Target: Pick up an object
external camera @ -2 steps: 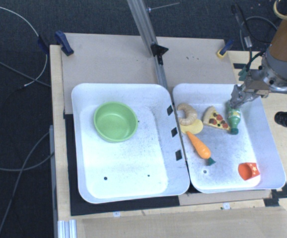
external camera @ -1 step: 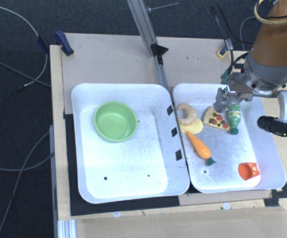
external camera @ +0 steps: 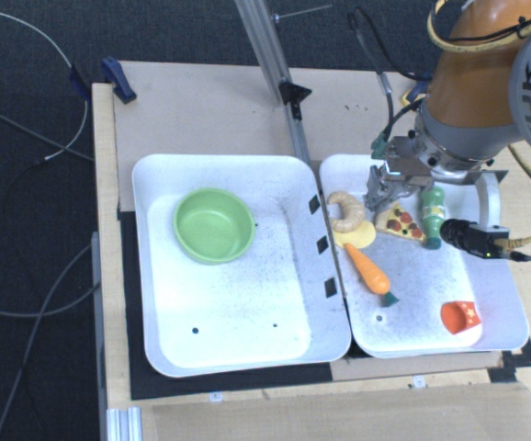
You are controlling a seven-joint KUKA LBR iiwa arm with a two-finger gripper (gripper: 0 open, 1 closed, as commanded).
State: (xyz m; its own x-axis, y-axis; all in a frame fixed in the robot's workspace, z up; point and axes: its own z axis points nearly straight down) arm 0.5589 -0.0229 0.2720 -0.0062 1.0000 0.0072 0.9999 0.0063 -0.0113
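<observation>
The right bin (external camera: 500, 288) holds several toy foods. A tan bagel ring (external camera: 346, 210) lies by a yellow piece (external camera: 357, 236) near the bin's left wall. An orange carrot (external camera: 368, 269) lies below them, slanting toward the front. A pizza slice (external camera: 399, 222) and a green bottle (external camera: 432, 212) lie in the middle, and an orange-red cup (external camera: 460, 316) sits at the front right. My gripper (external camera: 382, 194) hangs low over the far part of this bin, just above the pizza slice and right of the bagel. Nothing shows between its fingers.
The left bin (external camera: 238, 329) holds a green bowl (external camera: 213, 225) at its upper left. A metal pole (external camera: 267, 49) slants over the bench toward the divider between the bins. A black camera module (external camera: 468, 237) with cable juts from the wrist over the right bin.
</observation>
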